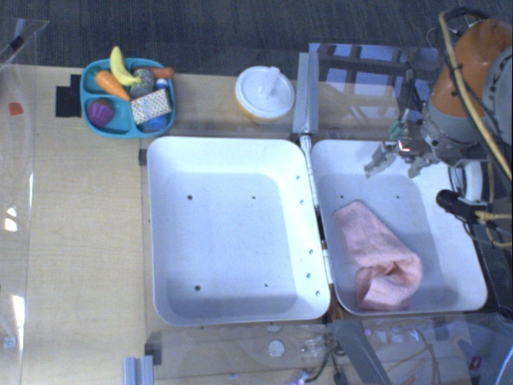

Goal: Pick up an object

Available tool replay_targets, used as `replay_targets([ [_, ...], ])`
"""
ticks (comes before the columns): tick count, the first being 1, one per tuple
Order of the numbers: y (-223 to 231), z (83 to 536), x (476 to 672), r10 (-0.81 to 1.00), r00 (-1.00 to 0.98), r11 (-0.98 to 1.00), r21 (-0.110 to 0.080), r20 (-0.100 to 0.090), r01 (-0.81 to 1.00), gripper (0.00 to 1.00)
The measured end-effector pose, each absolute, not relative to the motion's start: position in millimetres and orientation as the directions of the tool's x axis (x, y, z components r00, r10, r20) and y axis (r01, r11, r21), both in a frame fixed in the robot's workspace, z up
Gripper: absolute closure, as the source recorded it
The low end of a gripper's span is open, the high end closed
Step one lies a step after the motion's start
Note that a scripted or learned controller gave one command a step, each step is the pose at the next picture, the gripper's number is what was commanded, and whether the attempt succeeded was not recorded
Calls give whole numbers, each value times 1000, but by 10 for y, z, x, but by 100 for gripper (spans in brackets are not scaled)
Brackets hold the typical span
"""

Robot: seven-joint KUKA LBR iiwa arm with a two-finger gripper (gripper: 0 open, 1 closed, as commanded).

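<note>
A crumpled pink cloth [377, 257] lies in the right-hand shallow white bin [449, 295], spread from the middle of the bin floor toward its near edge, with its thicker folded end nearest the camera. The two-finger gripper [398, 161] hangs over the far part of the same bin, well apart from the cloth — its fingers [378, 162] are spread, with nothing between them. The grey arm with its orange band [474, 50] comes in from the right, trailing yellow and black cables. The left-hand shallow white bin [172, 215] sits just beside the right one. On the wooden bench beyond the bins stand a round white lidded container [265, 92] and a blue compartment tray [94, 128] of toy foods — a banana and a carrot among them.
</note>
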State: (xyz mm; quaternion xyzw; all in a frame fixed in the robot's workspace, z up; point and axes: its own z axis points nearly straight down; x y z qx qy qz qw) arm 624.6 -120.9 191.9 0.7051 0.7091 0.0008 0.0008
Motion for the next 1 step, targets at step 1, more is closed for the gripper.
replay_targets([
  [1,-1192,952,6121,998,-65,65,5,-1,998,0],
])
